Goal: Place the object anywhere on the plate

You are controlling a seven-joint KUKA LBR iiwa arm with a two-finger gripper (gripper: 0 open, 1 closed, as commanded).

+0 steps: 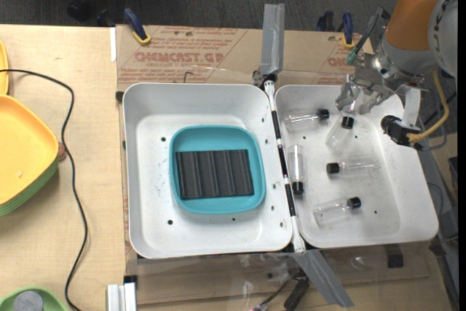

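Plate: teal, squarish with rounded corners and a raised rim, its middle dark grey with ribbed lengthwise grooves; it lies flat in the middle of the left bin.
Left bin: shallow white plastic tray with rounded corners and small dark holes in its floor, faintly scuffed.
Right bin: same white plastic, touching the left bin along a shared middle edge.
Vials: clear tubes with black caps, scattered on the floor of the right bin. One lies near the back left, one runs along the left wall, one sits mid-bin, one lies toward the front.
Vial under the gripper: clear, black cap uppermost, tilted, just below the fingertips; whether it is gripped or only lying on the bin floor cannot be told.
Gripper: metallic fingers pointing down over the back of the right bin; how far apart they are cannot be made out.
Arm: grey with an orange segment, yellow and black cables looped around it.
Bench: pale wood; brown printed cardboard lies behind the bins, held by blue clamps.
Around: yellow and green dishes stacked at the left edge, a black cable curving across the bench.
Floor: dark grey carpet beyond the bench.
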